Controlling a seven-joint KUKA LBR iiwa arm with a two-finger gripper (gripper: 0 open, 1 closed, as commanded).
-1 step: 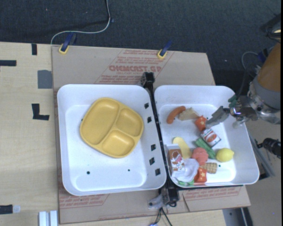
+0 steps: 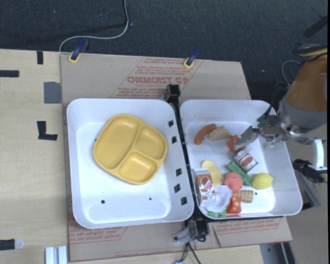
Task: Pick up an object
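Right bin (image 2: 280, 202): gripper (image 2: 246, 136) just above small can (image 2: 245, 160).

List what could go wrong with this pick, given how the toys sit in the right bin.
Crowding: the hand hangs over a tight cluster, where the small can lies close to a red piece and a green piece. It may pinch two things or nudge them aside.

Roundness: the lemon and the can could roll away from a grip that lands off centre.

Edge: the lemon lies near the right bin wall, leaving little room for the hand.
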